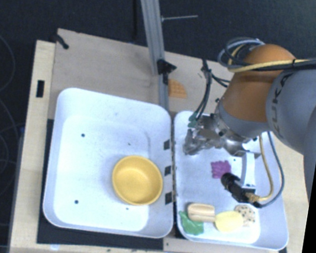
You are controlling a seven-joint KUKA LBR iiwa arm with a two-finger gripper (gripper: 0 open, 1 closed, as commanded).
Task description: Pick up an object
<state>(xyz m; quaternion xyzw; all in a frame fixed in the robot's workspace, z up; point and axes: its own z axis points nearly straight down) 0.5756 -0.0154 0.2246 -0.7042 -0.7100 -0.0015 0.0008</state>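
Gripper [191, 144] is hanging low over the upper left corner of the right bin [276, 224], close against the divider between the bins, and its state cannot be told from this slant. Objects are crowding that bin's near edge: a tan block [200, 212] is lying with its long axis left to right, touching a yellow piece [228, 222], with a purple piece [219, 168] nearer the middle. Open floor is showing around the yellow bowl [137, 179] sitting upright in the left bin [87, 117]; no writing is readable.
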